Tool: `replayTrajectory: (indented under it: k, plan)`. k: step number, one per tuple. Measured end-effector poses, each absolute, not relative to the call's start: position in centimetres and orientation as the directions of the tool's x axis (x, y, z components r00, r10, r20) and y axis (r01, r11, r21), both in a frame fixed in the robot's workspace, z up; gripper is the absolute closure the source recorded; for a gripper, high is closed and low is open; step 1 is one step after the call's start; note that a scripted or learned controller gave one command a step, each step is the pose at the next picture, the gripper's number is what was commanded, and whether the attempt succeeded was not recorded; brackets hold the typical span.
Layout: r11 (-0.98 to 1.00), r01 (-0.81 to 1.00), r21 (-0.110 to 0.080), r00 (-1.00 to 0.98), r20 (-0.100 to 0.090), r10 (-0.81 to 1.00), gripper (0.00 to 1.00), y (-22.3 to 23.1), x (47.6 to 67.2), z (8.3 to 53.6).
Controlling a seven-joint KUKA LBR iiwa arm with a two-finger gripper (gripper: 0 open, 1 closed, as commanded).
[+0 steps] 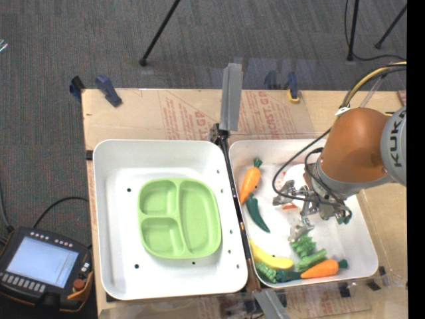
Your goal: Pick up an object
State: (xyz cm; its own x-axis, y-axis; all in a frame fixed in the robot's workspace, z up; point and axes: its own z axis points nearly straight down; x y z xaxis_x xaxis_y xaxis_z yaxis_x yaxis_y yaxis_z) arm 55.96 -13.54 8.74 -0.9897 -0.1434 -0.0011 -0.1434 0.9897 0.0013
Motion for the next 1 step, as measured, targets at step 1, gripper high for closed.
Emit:
replayTrajectory:
  k: [1]
  plan:
    - [0.965,-0.261,-0.007,-0.965,0.013,-0.261,0.0,-9.41,61.33,8.86]
